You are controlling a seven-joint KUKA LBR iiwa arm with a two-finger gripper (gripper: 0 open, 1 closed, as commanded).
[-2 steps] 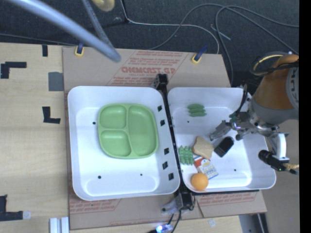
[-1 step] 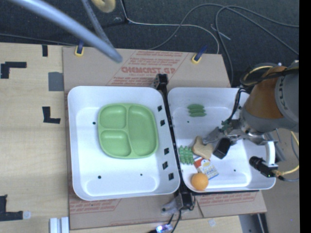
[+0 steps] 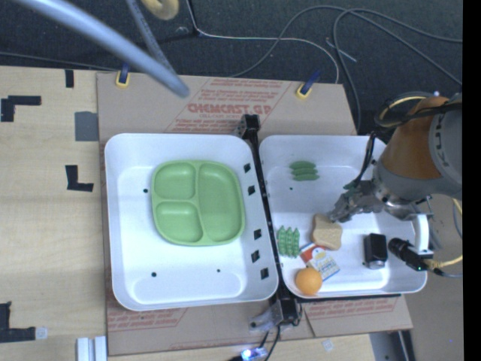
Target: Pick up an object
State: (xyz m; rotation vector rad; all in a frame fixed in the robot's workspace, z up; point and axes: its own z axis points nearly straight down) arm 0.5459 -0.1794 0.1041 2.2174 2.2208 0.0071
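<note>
In the right bin (image 3: pixel 323 150), my gripper (image 3: pixel 344 209) hangs low just right of and above a tan slice of bread (image 3: pixel 328 235); whether it touches the bread cannot be made out. In front of the bread lie a small red and white carton (image 3: pixel 320 261) and an orange (image 3: pixel 307 280). A ridged green piece (image 3: pixel 288 241) rests near the bin's left wall. A green pea pod (image 3: pixel 303 171) sits toward the back.
The left bin (image 3: pixel 124 201) holds a green divided plate (image 3: pixel 198 202). The grey arm with its orange band (image 3: pixel 413 153) reaches in over the right bin's right wall. Black clips (image 3: pixel 252 194) line the divider between the bins.
</note>
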